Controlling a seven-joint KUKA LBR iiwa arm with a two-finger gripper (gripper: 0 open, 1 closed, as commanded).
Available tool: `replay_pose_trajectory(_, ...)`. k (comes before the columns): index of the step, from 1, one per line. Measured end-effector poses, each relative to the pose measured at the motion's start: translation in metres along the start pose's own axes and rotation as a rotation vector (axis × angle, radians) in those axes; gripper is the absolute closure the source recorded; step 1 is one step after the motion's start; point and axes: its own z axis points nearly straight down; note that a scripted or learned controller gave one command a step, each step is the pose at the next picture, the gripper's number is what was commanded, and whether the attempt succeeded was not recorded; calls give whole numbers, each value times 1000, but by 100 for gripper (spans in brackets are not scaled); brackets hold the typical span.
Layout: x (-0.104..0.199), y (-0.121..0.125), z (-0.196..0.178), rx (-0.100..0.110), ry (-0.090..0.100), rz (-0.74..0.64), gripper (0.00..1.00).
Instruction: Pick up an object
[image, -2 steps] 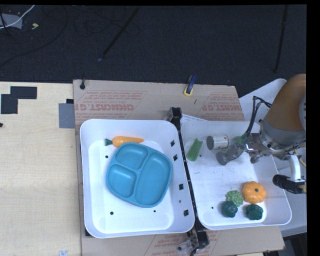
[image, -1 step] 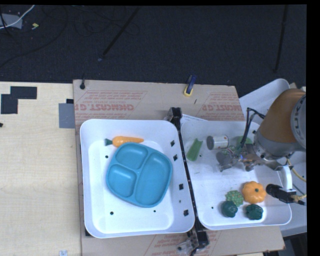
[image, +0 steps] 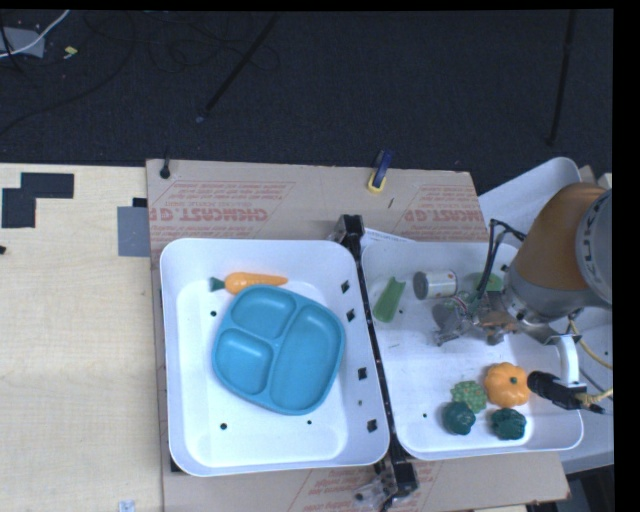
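Green wedge (image: 389, 298) lying left of jaws (image: 453, 325), untouched, right bin (image: 420, 420).

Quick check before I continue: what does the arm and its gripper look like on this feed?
The arm is grey with a broad orange band above the wrist. Thin dark cables run along it toward the gripper, a small grey metal two-finger unit over the right bin.

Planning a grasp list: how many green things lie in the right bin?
4: a light green piece near the left wall, and three darker ones clustered by the orange pumpkin. The arm may hide more.
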Motion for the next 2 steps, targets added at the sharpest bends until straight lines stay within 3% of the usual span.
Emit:
replay_pose_trajectory(1,-1,0,-10,1,1,4,100)
replay_pose_trajectory(2,-11,1,-63,-6,-2,1,100)
